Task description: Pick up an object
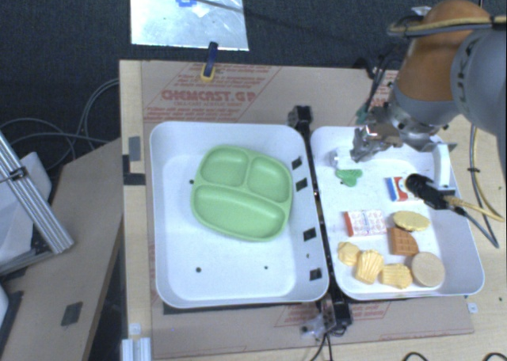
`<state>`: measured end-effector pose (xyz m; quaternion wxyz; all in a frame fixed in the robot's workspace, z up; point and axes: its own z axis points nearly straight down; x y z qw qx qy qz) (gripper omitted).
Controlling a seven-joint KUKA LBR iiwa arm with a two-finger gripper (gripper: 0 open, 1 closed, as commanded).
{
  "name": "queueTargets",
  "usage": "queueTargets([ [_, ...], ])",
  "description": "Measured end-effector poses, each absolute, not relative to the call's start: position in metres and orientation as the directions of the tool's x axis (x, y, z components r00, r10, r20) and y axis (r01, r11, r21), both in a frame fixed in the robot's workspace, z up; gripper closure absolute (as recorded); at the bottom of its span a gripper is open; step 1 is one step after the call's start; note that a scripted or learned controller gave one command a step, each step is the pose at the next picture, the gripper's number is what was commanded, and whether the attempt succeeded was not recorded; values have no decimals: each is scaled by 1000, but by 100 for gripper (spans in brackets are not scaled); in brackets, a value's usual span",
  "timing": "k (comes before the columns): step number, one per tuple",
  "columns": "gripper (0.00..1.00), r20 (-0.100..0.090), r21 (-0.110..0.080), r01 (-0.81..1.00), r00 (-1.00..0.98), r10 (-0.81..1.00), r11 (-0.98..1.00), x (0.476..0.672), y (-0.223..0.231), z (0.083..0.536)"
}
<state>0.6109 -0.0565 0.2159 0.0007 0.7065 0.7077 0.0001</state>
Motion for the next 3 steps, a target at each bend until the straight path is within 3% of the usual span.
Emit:
queueTargets([
  [3,100,0,1,1000,0,1000,0,604,-70,225],
])
